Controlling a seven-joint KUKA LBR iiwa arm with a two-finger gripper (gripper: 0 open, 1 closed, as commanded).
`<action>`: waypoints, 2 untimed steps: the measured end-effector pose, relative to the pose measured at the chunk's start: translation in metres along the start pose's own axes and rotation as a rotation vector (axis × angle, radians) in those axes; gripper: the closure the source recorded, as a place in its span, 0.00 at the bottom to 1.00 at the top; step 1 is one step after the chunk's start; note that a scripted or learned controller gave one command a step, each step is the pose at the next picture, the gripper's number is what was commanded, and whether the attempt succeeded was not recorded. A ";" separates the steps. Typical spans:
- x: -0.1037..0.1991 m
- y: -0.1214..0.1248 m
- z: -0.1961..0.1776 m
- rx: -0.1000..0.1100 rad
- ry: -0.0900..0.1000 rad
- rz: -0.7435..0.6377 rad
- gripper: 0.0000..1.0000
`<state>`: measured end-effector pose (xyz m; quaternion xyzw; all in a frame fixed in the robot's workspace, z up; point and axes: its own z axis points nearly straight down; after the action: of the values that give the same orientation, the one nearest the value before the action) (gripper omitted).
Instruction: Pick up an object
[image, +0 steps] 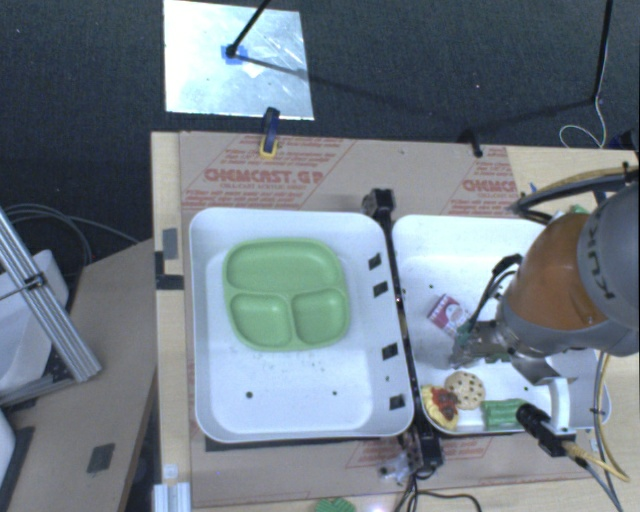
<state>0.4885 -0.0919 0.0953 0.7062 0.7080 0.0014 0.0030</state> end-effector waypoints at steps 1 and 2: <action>0.002 0.000 -0.034 0.002 0.002 -0.001 1.00; 0.003 0.004 -0.003 0.007 0.003 0.000 1.00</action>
<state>0.4927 -0.0885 0.0988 0.7063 0.7079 0.0000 -0.0002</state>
